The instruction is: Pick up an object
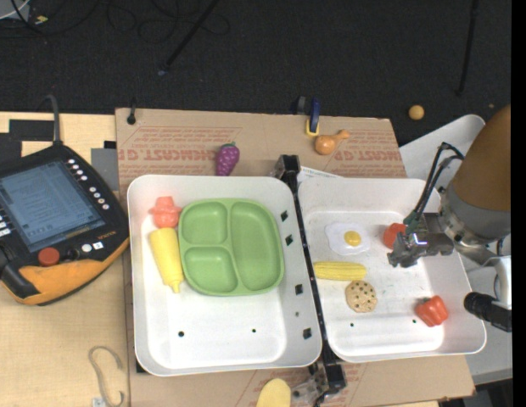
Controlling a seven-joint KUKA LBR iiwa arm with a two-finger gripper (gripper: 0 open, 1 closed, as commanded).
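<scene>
1. The cardboard sheet (254,147) lies under both bins as a base; its red print, seen upside down, seems to read "CHECKZ…", not fully legible.
2. The left bin (214,337) holds a green divided plate (231,248), presumably as a drop-off spot.
3. The right bin (390,333) spreads the pickable toys apart, likely so each can be grasped: a corn cob (339,270), a fried egg (348,239), a cookie (360,296), a red pepper (432,310).
4. The gripper (405,253) hovers low by a red piece (394,234); whether its fingers are spread or closed, I cannot tell.
</scene>
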